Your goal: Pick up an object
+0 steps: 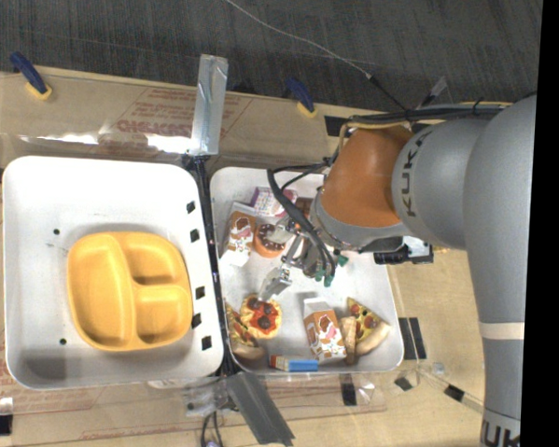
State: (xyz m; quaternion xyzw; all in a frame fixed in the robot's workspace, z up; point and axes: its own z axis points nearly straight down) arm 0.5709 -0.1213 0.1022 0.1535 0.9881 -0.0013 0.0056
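Note:
The right bin (388, 289) holds several toy foods. A brown-and-white carton (240, 236) lies by its left wall, and a purple-and-white packet (262, 202) lies near its far edge. A round tart with red topping (261, 315) sits at the front, with a burger-like piece (241, 333) to its left. A second carton (324, 334) and a pizza slice (366, 327) lie at the front right. A blue-and-red marker (294, 363) rests along the front wall. My gripper (282, 269) hangs over the bin's middle, just above the tart, below the orange wrist band (361, 180).
The left bin (38, 196) holds a yellow divided tray (129, 289). A strip of grey tape (208, 102) runs up between the bins. Cables trail around the wrist. The grey arm (478, 182) covers the right bin's far right corner.

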